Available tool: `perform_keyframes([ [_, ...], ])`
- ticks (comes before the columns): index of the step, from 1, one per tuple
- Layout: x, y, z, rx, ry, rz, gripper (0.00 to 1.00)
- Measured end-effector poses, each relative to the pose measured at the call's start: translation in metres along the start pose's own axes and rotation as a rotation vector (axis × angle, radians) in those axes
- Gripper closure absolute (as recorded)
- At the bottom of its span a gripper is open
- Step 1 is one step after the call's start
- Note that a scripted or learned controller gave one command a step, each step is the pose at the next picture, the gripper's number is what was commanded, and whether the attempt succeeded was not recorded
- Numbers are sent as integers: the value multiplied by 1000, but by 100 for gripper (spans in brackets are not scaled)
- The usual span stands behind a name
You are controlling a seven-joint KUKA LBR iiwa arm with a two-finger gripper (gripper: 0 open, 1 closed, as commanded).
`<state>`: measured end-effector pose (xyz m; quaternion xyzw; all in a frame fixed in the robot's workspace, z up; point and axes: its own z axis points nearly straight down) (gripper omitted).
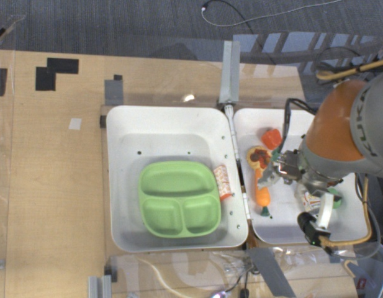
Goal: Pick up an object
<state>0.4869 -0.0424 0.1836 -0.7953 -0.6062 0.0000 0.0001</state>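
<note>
- At the left of the desk (48,185) we see the left bin (126,135) holding a green tray (179,197), with a small striped packet (222,182) lying just beside the tray's right edge.
- In the right bin (247,123) a cluster of small things sits near the left wall: a red piece (272,137) at the top, a dark-and-yellow toy (259,158) below it, then a carrot (263,197).
- The carrot's long axis runs roughly up and down the view.
- The end effector (284,168) hangs over this bin, just right of the toy and up-right of the carrot; the toy looks the nearest pick.
- Its fingers are blurred against the clutter, so we cannot tell whether they are apart or together, and we see nothing plainly held.
</note>
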Motion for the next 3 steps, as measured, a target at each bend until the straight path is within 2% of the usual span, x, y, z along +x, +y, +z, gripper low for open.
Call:
perform_keyframes([
  [1, -42, 16, 93, -15, 3, -86, 0],
  [2, -40, 18, 81, -21, 5, -88, 100],
  [3, 35, 15, -30, -5, 2, -230, 100],
])
